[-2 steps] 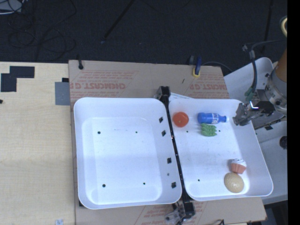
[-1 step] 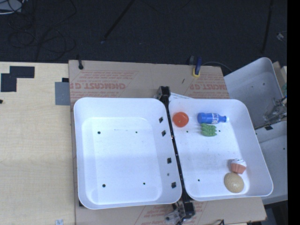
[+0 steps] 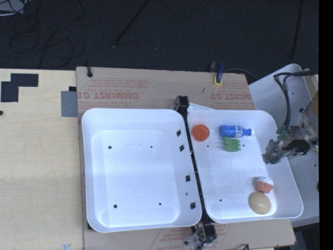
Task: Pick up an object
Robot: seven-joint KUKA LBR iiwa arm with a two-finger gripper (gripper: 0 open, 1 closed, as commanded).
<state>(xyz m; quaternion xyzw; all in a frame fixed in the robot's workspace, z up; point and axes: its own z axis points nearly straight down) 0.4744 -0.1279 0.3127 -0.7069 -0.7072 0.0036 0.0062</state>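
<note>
The right bin (image 3: pixel 229 212) holds several small objects. An orange round piece (image 3: pixel 200 133) lies near its upper left, with a blue bottle (image 3: pixel 234 131) to its right and a green lumpy item (image 3: pixel 232 145) just below the bottle. Near the bin's lower right corner sit a small pink and white cupcake-like toy (image 3: pixel 264 184) and a tan ball (image 3: pixel 259 202). My gripper (image 3: pixel 271 155) hangs at the bin's right rim, above and to the right of the cupcake toy, with nothing visibly between its fingers.
The left bin (image 3: pixel 104 124) lies beside the right one, with a black divider strip (image 3: pixel 188 160) between them. Both rest on a cardboard sheet (image 3: pixel 130 90) over the wooden bench. Cables (image 3: pixel 285 95) trail along the right side near the arm.
</note>
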